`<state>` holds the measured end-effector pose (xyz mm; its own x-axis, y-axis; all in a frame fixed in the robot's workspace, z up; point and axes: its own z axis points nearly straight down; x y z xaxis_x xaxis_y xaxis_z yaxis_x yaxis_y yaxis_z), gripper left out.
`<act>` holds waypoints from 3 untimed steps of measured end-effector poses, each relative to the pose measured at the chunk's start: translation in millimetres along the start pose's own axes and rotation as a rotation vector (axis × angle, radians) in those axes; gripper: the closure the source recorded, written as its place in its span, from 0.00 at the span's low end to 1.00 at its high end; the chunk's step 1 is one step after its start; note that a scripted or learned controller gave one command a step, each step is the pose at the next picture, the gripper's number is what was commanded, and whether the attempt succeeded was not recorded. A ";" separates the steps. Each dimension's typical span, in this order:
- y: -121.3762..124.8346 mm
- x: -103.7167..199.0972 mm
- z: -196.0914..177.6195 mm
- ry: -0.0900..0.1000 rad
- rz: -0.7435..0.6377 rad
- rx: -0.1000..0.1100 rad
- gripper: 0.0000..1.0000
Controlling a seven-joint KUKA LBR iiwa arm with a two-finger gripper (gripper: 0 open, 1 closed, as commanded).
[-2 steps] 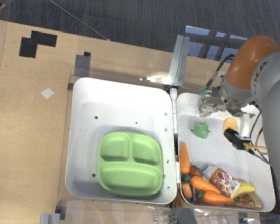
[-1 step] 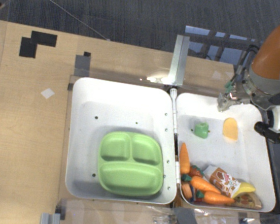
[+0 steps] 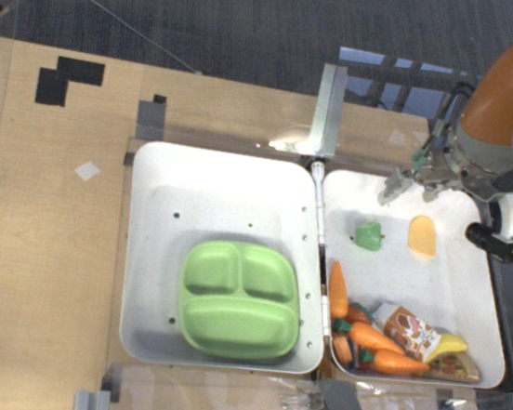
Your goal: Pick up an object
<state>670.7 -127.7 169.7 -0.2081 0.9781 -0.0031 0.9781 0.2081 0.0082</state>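
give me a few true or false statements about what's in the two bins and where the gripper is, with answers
1. The green divided plate lies in the left bin. True.
2. The gripper hangs above the carrots. False: it is over the far end of the right bin, while the carrots lie at the near end.
3. The small green object sits apart from the pile at the near end of the right bin. True.
4. The yellow-orange object lies on the green divided plate. False: it lies on the floor of the right bin, beside the small green object.
5. The snack packet is in the left bin. False: it lies in the right bin beside the carrots.
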 end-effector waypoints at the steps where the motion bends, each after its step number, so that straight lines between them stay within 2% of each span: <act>1: -0.6 -3.1 -3.7 0.000 0.002 0.001 0.00; 2: -7.0 33.1 72.4 0.001 -0.147 -0.001 0.00; 3: -29.1 31.6 79.0 -0.001 -0.208 -0.006 0.00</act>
<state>636.4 -103.0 90.3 -0.4060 0.9139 -0.0059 0.9138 0.4060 0.0134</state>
